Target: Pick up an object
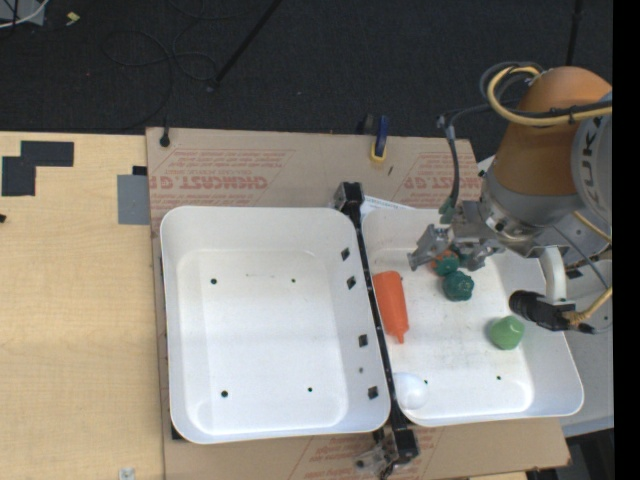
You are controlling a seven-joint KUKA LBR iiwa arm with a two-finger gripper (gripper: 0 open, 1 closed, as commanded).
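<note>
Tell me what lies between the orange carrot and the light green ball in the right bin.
In the camera view, a dark green lump lies between the orange carrot and the light green ball, nearer the bin's back, just under the gripper. Otherwise there is bare white bin floor.

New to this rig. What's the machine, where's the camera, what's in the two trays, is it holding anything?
One fixed camera sits above the bench and looks down at a slant. The machine is a single robot arm, grey with an orange band, that reaches in from the picture's right. At its end is a two-finger gripper, low over the right bin.

Two shallow white bins sit side by side on a cardboard sheet. In the left bin I see only small dark dots on its floor. The right bin has an orange carrot-shaped object beside the divider, a dark green lumpy object right under the gripper, a light green object, and a white object near the front.

I can't tell whether it grips the dark green object.
</note>
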